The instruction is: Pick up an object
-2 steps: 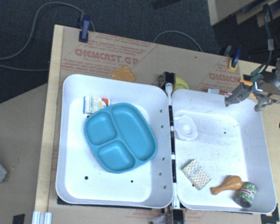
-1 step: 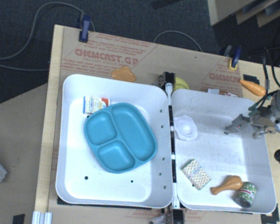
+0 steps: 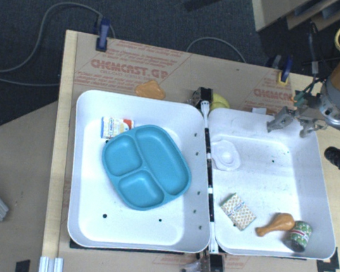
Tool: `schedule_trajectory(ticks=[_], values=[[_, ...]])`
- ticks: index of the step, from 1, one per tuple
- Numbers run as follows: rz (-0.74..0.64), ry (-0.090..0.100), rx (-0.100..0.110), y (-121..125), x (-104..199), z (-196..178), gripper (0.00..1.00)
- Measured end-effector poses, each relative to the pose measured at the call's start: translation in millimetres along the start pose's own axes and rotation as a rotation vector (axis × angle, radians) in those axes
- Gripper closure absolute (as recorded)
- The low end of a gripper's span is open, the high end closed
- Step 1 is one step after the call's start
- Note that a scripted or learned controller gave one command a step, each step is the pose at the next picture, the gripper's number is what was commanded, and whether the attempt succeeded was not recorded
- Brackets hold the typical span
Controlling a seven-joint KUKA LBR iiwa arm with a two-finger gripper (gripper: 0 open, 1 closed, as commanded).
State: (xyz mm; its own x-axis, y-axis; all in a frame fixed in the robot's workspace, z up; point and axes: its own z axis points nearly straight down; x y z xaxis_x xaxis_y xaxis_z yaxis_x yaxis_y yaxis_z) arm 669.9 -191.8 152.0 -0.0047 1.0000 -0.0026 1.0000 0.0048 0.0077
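My gripper (image 3: 293, 121) hangs over the back rim of the right bin (image 3: 278, 181), at its far right corner. Its fingers (image 3: 278, 122) are spread open with nothing between them. In that bin lie a clear plastic lid (image 3: 224, 155) near the left wall, a patterned packet (image 3: 238, 211), a brown drumstick-shaped toy (image 3: 275, 224) and a green patterned can (image 3: 299, 236) at the front right. All four lie well in front of the gripper. The left bin (image 3: 81, 169) holds a blue divided plate (image 3: 146, 167) and a small white, red and blue carton (image 3: 115, 127).
Behind the bins, on the brown board, sit an orange object (image 3: 150, 89) and a yellow-green ball (image 3: 219, 101). A black hinge strip (image 3: 208, 170) runs between the two bins. Blue clamps (image 3: 102, 34) hold the board's back edge.
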Motion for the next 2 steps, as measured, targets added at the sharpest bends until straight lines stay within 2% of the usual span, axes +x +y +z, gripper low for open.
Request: schedule_trajectory(ticks=[1, 2], values=[[0.004, 0.017, 0.012, -67, -27, 69, 0.00], [0.001, -0.001, -0.003, 0, -31, 16, 0.00]])
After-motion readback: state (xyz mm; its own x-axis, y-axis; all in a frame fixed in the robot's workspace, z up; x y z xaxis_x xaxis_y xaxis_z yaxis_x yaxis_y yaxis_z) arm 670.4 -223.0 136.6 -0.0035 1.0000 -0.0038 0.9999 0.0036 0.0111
